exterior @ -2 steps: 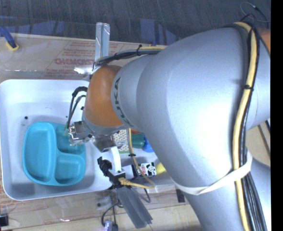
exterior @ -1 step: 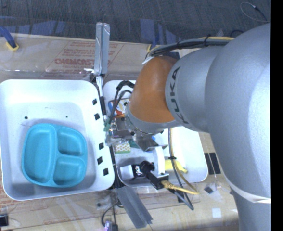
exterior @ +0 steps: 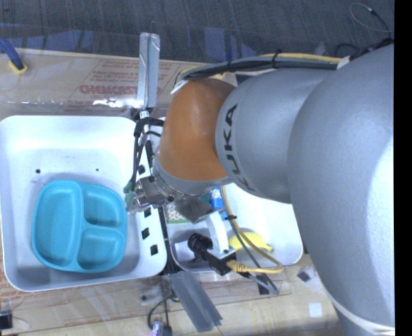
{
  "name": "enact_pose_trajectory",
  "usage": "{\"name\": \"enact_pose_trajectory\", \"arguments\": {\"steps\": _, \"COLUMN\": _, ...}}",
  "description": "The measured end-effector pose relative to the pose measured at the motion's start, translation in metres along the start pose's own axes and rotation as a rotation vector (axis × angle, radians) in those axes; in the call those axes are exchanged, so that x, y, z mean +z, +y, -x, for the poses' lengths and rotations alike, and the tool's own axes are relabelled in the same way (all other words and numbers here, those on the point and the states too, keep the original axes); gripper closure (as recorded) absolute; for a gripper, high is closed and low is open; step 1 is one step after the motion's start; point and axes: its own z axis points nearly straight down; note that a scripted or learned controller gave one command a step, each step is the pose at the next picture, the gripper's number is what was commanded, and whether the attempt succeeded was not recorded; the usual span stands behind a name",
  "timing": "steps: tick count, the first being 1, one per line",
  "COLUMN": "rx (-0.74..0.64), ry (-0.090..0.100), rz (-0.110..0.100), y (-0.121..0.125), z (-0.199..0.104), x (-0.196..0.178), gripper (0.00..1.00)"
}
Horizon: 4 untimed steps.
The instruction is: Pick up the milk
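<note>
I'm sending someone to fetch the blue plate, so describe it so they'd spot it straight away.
Look in the left shallow white bin, away from the grey arm. Toward its near end lies a light blue plastic plate with rounded corners. Its three moulded compartments and bright colour set it apart.

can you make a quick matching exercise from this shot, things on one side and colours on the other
Things:
1. tray
2. left bin
3. band above the wrist
4. fruit in the right bin

Colours:
A. orange
B. yellow
C. light blue
D. white

Pairs: 1-C, 2-D, 3-A, 4-B
</note>
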Motion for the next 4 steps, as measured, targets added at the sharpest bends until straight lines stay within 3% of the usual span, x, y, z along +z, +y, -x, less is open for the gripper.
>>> {"name": "enact_pose_trajectory", "arguments": {"steps": 1, "rx": -0.138, "ry": -0.001, "rz": 0.002, "y": 0.001, "z": -0.014, "x": -0.009, "gripper": 1.00}}
{"name": "enact_pose_trajectory", "arguments": {"steps": 2, "rx": -0.317, "ry": 0.001, "rz": -0.002, "y": -0.015, "z": 0.046, "x": 0.021, "gripper": 1.00}}
{"name": "enact_pose_trajectory", "arguments": {"steps": 3, "rx": -0.371, "ry": 0.001, "rz": -0.003, "y": -0.003, "z": -0.002, "x": 0.012, "gripper": 1.00}}
{"name": "enact_pose_trajectory", "arguments": {"steps": 4, "rx": -0.779, "ry": 0.000, "rz": 0.000, "y": 0.004, "z": -0.028, "x": 0.002, "gripper": 1.00}}
